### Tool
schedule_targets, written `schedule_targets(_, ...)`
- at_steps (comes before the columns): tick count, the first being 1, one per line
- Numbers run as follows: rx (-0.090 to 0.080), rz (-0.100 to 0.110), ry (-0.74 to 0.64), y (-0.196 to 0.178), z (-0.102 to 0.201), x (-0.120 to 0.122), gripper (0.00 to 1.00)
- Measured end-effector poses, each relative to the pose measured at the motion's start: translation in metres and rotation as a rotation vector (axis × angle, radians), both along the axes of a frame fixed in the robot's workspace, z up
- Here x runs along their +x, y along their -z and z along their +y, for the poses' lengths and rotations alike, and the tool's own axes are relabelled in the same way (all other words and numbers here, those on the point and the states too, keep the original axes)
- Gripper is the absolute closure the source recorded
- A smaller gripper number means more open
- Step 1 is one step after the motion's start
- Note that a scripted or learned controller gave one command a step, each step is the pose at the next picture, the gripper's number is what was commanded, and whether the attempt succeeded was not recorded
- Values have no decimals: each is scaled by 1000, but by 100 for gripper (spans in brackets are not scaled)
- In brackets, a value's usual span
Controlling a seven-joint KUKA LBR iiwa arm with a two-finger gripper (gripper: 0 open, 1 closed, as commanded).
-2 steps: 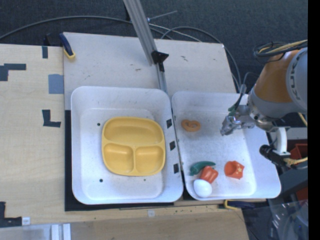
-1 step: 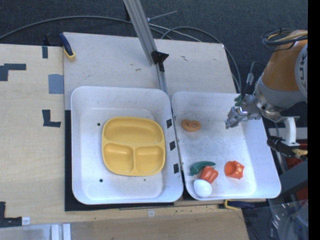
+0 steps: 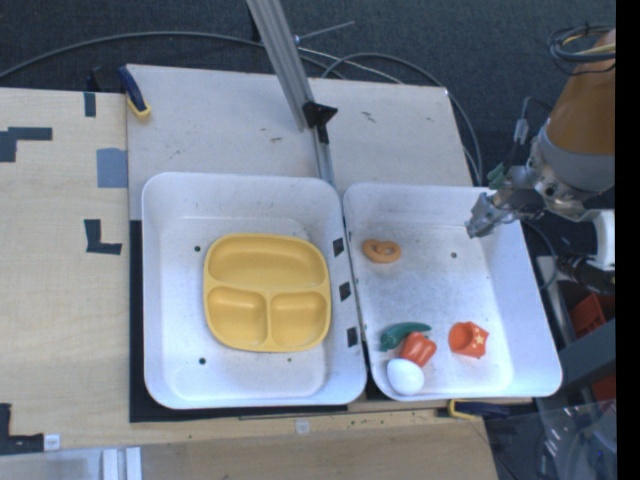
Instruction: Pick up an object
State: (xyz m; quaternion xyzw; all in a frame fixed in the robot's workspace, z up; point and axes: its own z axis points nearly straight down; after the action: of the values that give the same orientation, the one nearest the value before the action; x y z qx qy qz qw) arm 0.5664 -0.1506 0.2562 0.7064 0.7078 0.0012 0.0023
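Note:
The right bin (image 3: 520,268) holds an orange-brown doughnut-like piece (image 3: 381,252) near its left wall. Along its front lie a red pepper with a green stem (image 3: 412,344), a white egg (image 3: 405,376) and an orange block with a star (image 3: 468,339). My gripper (image 3: 482,218) hangs over the right bin's far right part, well away from all of these objects. I see nothing held in it.
The left bin (image 3: 160,268) carries a yellow divided plate (image 3: 267,291). A grey metal pole (image 3: 283,43) slants in from the top, ending above the seam between the bins. Cables run over the dark floor behind the bench.

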Motion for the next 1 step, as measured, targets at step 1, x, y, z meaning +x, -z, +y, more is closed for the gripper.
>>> schedule_targets(1,2,6,-3,11,45,2,100)
